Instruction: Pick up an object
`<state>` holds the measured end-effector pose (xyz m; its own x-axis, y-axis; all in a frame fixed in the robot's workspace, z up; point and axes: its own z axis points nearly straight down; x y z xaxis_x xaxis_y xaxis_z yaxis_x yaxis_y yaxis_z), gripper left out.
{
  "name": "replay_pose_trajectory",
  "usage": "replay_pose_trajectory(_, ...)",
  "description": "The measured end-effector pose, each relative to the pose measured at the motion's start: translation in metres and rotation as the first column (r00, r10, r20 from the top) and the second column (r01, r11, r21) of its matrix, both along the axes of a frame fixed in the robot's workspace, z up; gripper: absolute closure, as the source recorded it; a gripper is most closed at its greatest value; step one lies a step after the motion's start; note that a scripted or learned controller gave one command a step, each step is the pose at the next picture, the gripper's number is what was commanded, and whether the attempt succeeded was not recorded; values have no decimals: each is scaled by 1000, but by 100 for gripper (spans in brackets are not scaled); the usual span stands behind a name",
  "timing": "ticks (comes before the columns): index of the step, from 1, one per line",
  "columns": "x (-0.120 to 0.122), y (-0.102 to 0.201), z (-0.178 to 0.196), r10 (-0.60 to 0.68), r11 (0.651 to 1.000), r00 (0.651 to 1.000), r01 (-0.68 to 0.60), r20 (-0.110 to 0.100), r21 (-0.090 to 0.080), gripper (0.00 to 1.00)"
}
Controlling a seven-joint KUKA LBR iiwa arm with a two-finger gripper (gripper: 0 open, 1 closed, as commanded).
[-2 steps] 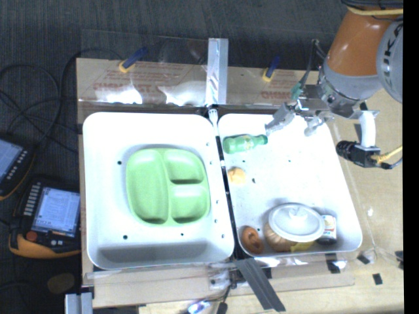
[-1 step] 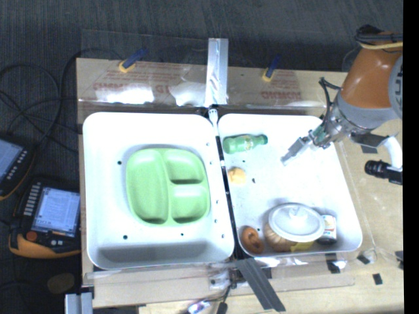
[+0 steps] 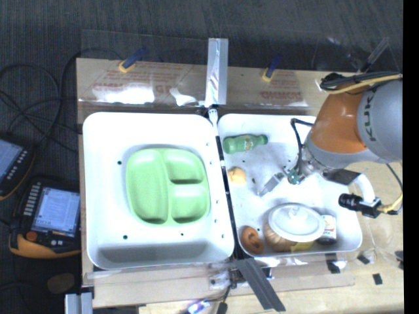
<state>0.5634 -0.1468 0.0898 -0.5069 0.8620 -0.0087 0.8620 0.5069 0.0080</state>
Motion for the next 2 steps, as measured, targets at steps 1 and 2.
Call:
replay_pose_trajectory(1,53,-33,-1,-565,825,825,565,-3,6,0)
replay_pose_trajectory(2,-45,-20,0,-479,878,878,479,-4,5,0)
